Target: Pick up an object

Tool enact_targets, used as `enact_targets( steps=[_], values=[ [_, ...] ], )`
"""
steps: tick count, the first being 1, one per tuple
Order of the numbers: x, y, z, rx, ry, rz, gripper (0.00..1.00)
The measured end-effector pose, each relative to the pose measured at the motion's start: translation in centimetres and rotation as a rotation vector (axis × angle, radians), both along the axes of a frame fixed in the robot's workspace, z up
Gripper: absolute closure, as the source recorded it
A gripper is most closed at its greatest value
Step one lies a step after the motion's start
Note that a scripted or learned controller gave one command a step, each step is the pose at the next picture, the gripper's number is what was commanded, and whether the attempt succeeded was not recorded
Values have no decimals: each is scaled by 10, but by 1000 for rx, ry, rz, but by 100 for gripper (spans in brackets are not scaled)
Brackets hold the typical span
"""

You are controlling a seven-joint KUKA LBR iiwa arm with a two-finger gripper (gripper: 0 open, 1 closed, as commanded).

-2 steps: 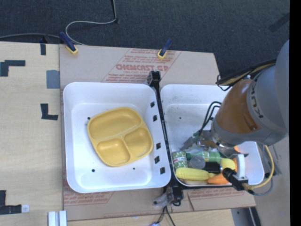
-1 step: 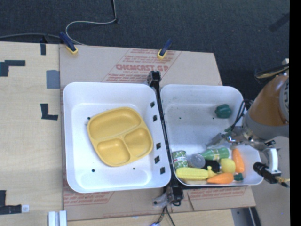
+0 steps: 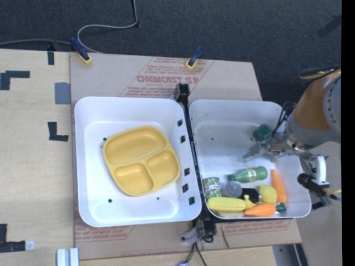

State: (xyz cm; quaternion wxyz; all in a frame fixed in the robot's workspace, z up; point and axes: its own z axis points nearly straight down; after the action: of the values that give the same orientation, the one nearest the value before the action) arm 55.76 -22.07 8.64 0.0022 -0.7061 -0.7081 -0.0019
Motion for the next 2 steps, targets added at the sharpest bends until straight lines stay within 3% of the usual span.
enact_targets(
  steps=[1,2],
  values=[
    [59,22,0,-8,-7,0,0],
    [100,-1,6,-4,0,0,0]
  ],
)
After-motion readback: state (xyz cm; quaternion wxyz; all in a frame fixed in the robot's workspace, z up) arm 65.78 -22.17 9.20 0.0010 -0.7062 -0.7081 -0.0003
